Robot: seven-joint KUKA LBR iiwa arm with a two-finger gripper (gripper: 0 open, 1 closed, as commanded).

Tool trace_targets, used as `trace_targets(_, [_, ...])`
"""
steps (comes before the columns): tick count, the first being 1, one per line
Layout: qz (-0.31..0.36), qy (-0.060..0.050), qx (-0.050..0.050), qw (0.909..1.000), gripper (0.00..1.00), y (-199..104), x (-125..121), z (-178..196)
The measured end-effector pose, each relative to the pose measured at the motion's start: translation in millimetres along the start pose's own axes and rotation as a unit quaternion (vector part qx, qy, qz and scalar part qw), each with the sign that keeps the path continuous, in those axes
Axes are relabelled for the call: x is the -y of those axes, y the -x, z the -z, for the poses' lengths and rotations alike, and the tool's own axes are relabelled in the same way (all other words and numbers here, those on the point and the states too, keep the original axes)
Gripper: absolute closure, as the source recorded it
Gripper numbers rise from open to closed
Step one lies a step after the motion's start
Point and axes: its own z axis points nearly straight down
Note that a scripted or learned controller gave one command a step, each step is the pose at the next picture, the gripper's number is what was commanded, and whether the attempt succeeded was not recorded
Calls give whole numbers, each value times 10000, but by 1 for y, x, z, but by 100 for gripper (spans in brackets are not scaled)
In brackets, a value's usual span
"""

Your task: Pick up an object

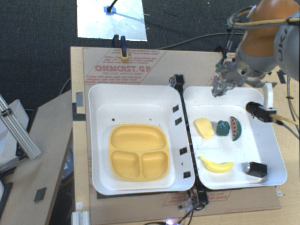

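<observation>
- Dark carpet surrounds a wooden bench (140,62) printed with red lettering; a white sheet (111,13) lies on the floor beyond it.
- On the bench, the left bin (101,100) holds a yellow divided tray (138,152), lying flat near its middle.
- Beside it, touching along a black-clipped seam, sits the right bin (272,146).
- Within the right bin, from left: a pale yellow wedge (204,128), a banana (216,165) nearer the front, a teal lump (222,128), a watermelon slice (235,128) just beside the lump, and a black block (256,169) at the front right corner.
- Over the right bin's far edge hangs the gripper (218,91), well apart from every object; whether its pincer is apart or together cannot be told.
</observation>
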Motion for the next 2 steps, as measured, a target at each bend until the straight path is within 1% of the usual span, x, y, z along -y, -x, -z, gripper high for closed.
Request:
trace_targets(1, [1,1,-6,10000,100,-60,6,2])
trace_targets(2, [-1,3,-4,10000,100,-112,7,6])
